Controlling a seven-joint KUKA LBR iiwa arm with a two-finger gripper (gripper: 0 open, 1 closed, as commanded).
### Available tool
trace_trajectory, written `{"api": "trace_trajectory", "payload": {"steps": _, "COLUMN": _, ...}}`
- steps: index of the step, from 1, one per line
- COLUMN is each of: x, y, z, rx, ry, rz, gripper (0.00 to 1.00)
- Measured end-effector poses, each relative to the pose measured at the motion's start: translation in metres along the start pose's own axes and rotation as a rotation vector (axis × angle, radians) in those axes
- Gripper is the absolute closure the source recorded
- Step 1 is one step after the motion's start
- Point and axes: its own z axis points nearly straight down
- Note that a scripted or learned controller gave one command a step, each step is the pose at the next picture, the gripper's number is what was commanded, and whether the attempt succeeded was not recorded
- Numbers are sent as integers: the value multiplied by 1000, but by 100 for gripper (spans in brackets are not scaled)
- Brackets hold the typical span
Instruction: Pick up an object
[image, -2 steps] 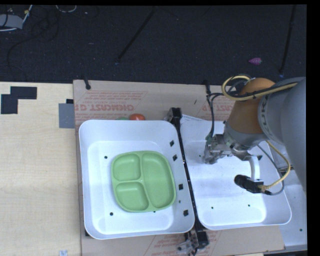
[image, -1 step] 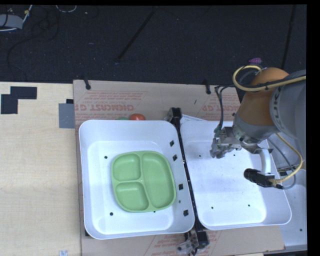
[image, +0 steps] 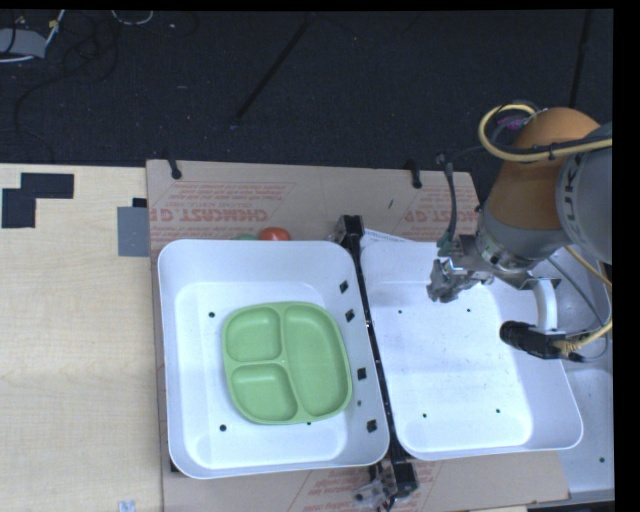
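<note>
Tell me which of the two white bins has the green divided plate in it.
The left bin, the one farther from the arm. The green plate lies flat on its floor; the gripper hangs over the right bin.

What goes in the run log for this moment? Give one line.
claw: over right bin | green plate: in left bin, untouched | pick: not done

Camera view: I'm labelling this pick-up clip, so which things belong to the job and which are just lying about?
Job:
green divided plate in the left bin
hand over the right bin

Lying about:
small red-orange thing behind the left bin
cardboard sheet
</note>
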Motion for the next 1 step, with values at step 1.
{"api": "trace_trajectory", "payload": {"steps": 1, "x": -1, "y": 0, "z": -36, "rx": 0, "ry": 0, "rz": 0, "gripper": 100}}
